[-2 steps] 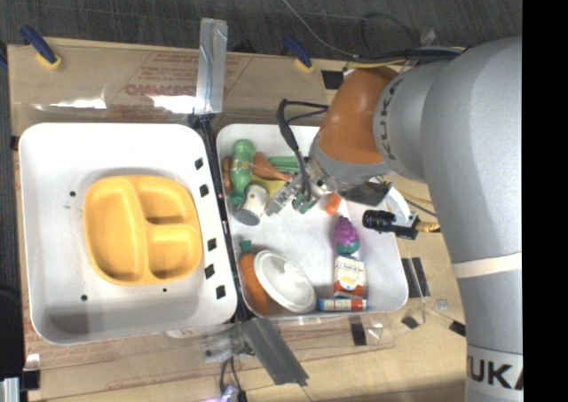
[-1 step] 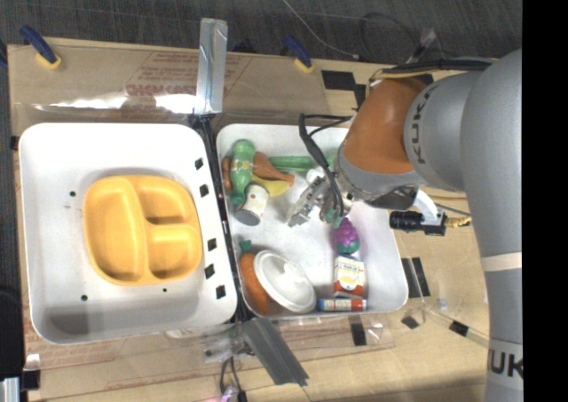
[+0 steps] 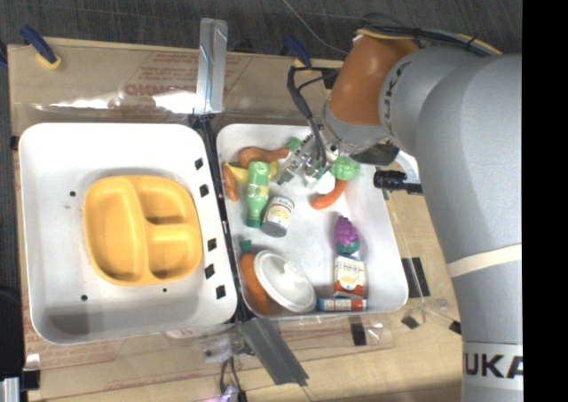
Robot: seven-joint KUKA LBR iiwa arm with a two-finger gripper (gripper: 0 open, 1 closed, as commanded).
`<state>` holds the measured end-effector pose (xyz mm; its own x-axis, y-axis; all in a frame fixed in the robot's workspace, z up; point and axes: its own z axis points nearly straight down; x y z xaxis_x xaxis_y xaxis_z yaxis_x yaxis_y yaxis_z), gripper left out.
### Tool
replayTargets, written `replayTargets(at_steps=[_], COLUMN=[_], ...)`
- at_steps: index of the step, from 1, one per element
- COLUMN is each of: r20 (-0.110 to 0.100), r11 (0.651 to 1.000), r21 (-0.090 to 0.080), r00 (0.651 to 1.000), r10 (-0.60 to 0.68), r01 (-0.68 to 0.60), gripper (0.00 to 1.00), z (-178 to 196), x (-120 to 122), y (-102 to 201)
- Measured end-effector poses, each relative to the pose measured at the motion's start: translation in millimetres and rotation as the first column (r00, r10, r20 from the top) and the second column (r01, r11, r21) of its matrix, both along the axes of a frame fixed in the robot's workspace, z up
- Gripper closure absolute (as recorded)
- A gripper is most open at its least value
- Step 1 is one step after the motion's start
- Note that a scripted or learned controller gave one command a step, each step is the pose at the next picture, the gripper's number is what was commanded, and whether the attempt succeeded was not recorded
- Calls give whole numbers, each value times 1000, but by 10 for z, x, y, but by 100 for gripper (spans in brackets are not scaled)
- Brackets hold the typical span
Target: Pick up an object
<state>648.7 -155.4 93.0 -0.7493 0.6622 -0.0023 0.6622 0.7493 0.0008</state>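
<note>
My gripper [image 3: 306, 163] hangs low over the far part of the right bin [image 3: 383, 240], under the orange wrist band. Its metal fingers sit among toy food items: a green ball [image 3: 346, 169] and an orange carrot-like piece [image 3: 326, 196] just to its right, an orange-brown piece [image 3: 253, 155] to its left. A green bottle [image 3: 257, 193] and a small white jar [image 3: 279, 214] lie a little nearer. Whether anything is between the fingers is hidden.
The right bin also holds a purple grape bunch [image 3: 346, 233], an orange-labelled bottle [image 3: 350, 274], a marker-like tube [image 3: 341, 304], a white lid on an orange bowl [image 3: 282, 281] and a yellow banana [image 3: 232, 180]. The left bin [image 3: 53, 161] holds a yellow divided tray [image 3: 142, 228].
</note>
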Motion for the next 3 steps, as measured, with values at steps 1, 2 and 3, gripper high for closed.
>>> replayTargets(at_steps=[1, 2, 3], r20=[-4, -7, -3], r11=[1000, 975, 862], r21=[2, 1, 0], r00=[1000, 975, 862], r10=[17, -222, -507], r01=[-17, 222, 507], gripper=[0, 0, 0], z=[-12, -21, -13], x=[-677, -993, -812], y=[452, 577, 386])
